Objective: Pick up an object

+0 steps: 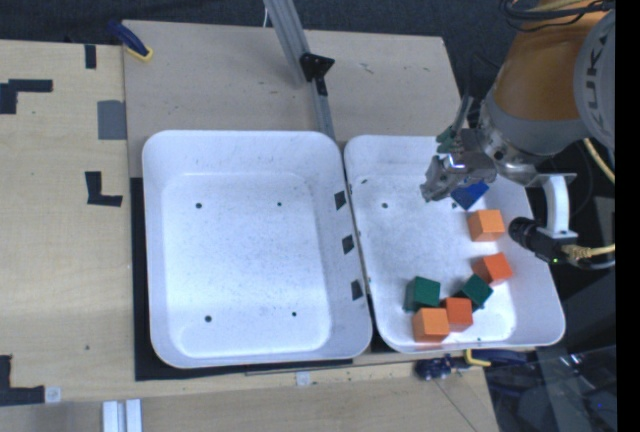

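On the wooden bench (230, 80), my gripper (440, 182), width I cannot tell, overhangs a blue block (470, 196); I fear nudging it away.

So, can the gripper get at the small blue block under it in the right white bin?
Probably yes: the gripper hangs just over the small blue block, which lies apart from the orange cube nearby.

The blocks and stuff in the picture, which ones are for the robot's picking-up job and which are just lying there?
For the job:
gripper
blue block
orange blocks
green blocks
right bin

Just lying about:
left bin
metal pole
blue and yellow clamp
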Available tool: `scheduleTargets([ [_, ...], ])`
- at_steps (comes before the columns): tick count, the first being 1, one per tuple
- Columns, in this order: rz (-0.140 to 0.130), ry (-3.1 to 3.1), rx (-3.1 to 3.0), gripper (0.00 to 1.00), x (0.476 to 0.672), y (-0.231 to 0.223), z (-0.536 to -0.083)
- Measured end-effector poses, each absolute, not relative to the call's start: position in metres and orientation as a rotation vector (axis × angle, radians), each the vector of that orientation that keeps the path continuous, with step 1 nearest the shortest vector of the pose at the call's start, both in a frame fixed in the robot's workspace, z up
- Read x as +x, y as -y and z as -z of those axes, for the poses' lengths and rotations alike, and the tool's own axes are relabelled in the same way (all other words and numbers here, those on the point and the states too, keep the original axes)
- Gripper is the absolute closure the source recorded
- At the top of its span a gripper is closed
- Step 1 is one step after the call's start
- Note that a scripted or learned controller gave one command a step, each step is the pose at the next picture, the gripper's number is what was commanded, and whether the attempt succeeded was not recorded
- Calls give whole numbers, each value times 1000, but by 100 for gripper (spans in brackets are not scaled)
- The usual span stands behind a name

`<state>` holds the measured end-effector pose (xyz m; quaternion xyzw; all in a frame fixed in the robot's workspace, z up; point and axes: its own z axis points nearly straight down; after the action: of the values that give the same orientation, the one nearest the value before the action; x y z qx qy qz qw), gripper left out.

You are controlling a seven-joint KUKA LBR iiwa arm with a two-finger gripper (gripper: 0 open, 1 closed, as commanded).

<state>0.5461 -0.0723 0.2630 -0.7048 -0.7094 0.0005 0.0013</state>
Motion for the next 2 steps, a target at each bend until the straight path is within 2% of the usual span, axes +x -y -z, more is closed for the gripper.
scheduleTargets([
  [2,-2,2227,-2212,100,526,-31,-262],
])
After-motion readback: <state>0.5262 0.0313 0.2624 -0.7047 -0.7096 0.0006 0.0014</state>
